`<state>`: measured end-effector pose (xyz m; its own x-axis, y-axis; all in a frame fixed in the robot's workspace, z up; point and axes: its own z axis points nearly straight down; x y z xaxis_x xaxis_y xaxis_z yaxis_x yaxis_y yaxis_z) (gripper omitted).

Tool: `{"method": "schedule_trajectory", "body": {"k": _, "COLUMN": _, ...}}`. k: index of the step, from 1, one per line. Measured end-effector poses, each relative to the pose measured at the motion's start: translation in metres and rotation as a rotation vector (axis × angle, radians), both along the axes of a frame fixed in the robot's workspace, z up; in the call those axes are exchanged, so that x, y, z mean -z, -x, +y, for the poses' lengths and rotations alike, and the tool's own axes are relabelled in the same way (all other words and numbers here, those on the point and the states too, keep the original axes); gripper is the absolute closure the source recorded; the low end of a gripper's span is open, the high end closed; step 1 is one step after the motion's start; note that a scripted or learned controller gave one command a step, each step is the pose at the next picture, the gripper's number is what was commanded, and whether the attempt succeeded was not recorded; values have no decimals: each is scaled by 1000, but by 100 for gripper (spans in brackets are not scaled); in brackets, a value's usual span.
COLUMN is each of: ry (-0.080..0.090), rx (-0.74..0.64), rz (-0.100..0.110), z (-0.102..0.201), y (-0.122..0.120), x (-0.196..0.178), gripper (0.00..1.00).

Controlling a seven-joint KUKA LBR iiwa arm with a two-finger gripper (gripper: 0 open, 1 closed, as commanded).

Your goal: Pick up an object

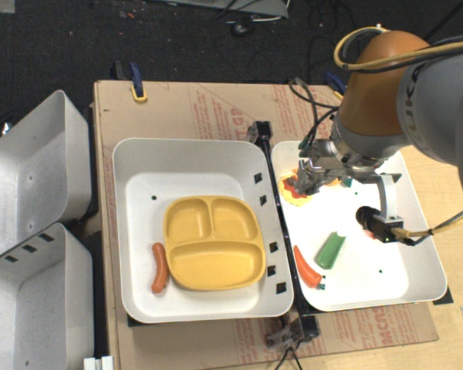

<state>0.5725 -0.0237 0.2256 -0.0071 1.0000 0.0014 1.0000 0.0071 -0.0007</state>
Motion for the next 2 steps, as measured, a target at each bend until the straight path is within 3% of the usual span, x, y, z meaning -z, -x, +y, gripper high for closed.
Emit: {"method": "schedule_trajectory", "body": {"k": 2, "ry": -1, "rx": -1, "rz": 1, "z": 106, "y": 28, "x": -4, "gripper": 100}}
